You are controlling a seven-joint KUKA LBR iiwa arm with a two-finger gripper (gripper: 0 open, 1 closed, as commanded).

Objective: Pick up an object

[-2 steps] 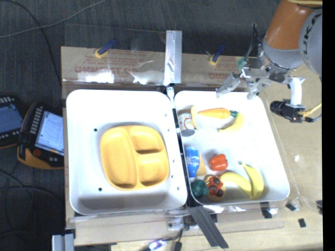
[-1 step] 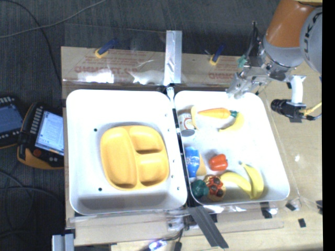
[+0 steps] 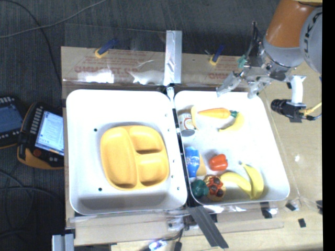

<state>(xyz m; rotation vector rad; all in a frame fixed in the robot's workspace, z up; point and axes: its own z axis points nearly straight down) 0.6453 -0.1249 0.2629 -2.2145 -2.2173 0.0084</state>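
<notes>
Bench w/ two white bins. Gripper [image 3: 239, 86] hangs open, holding nothing, over the right bin's [image 3: 272, 135] far edge. You want the carrot [image 3: 213, 113] near it: light, hard, slippery. Grab its middle.

The arm [image 3: 301, 22] is a chunky rounded thing, grey shell with a big glossy orange band wrapping the section just above the wrist. Below that the wrist narrows into a cluttered metal block, silver and dark bits bolted together, with a small teal-green spot on its left side. The gripper [image 3: 239, 87] has two thin pale grey fingers [image 3: 226, 85] that look like bare metal. A white bracket with a black cylinder sticks off the right, and a thin yellowish cable runs from it.
</notes>
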